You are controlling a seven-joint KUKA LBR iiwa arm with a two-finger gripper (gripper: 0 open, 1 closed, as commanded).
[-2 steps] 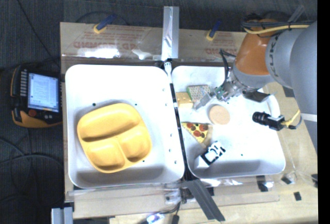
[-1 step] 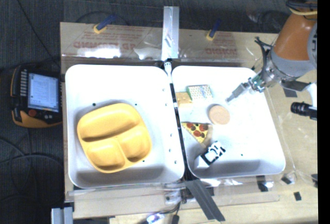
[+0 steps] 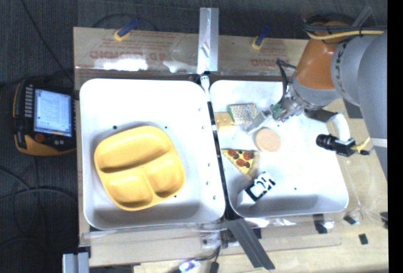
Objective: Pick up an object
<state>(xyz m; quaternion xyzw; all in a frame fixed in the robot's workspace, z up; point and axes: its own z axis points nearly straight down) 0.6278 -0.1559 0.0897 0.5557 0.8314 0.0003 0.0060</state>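
Note:
The right bin (image 3: 315, 196) holds several small items. A round tan cookie (image 3: 268, 139) lies near its middle, with a greenish square cracker (image 3: 242, 112) and a small yellow block (image 3: 223, 119) to its upper left. A pizza slice (image 3: 240, 159) lies by the bin's left wall, and a black and white object (image 3: 259, 187) sits near the front. My gripper (image 3: 277, 110) hangs low over the bin's back part, just right of the cracker and above the cookie. Nothing shows between its fingers.
A yellow divided plate (image 3: 140, 167) lies in the left bin (image 3: 101, 99). A ridge (image 3: 214, 146) separates the two bins. The grey arm with its orange band (image 3: 315, 67) comes in from the upper right. A black fitting (image 3: 334, 143) juts over the right bin's right side. A handheld screen (image 3: 45, 116) sits left of the bench.

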